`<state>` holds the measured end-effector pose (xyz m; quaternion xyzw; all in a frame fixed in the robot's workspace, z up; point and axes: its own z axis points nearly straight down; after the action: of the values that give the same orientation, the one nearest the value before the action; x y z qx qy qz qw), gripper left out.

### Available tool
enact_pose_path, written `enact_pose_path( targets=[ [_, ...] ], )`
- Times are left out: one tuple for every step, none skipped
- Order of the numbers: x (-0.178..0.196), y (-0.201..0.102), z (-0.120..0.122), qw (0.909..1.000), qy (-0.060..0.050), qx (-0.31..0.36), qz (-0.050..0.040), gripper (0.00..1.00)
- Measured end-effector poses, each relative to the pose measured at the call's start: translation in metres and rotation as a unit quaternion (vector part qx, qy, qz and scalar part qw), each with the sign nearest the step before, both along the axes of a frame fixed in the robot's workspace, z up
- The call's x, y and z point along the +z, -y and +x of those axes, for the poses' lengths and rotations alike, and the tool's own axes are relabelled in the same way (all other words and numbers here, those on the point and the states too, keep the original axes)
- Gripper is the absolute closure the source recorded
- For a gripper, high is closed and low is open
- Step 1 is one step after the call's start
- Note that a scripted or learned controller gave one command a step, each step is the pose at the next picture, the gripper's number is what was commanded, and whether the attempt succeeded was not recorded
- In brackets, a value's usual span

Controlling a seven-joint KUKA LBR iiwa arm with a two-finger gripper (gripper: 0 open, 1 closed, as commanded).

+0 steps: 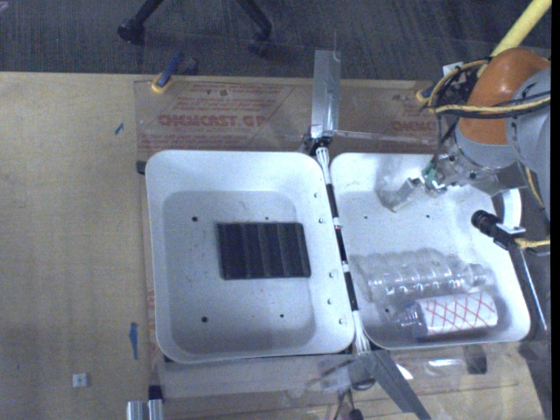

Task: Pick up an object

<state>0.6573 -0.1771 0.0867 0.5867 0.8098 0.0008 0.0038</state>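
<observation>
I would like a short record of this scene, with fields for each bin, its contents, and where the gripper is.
left bin: holds a dark ribbed rectangular pad, lying flat near the middle
right bin: holds a clear plastic bottle lying on its side, and a red-and-white checked item beside it, toward the near wall
arm: grey with an orange band, reaching in from the right
gripper: low over the far part of the right bin, apart from the bottle
grasp: nothing seen between the fingers
</observation>
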Motion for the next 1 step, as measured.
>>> enact_pose_path(
  targets=[
    [0.0294,0.0050,-0.0958,0.9984,-0.003,0.057,0.0009,0.00]
  ],
)
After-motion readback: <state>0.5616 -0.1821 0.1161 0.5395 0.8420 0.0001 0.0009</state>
